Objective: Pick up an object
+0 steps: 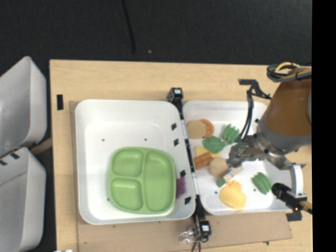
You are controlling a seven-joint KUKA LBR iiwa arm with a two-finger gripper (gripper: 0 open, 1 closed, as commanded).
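The gripper [234,159] is down in the right bin [262,208], at the end of the grey arm with its orange band [286,109] that reaches in from the right. It sits low among the clutter, and whether it is open or closed, or has hold of anything, cannot be told from this slanted look down; its dark tip merges with the things under it.

Around the tip lie several small objects. A tan rounded piece [217,166] is just beside it on the left, and a small light block with reddish marks [231,175] is right below it. A yellow duck-like toy [233,195] rests near the front wall of the bin. A dark green leaf-shaped piece [213,144] and a brighter green ridged piece [230,134] lie just above the tip. Another green ridged piece [261,182] lies to the right, well clear of the rest. Toward the back left corner sits a pale brown round thing with an orange curved rim [199,128], and an orange-brown block [201,160] with a yellow piece [202,151] above it lies against the wall shared by the 2 bins.

The left bin [89,140] holds a light green divided plate [142,180] with 3 compartments, and a small purple thing [181,185] is just beside the plate's right edge. Both bins stand on the pale wooden bench [63,77].
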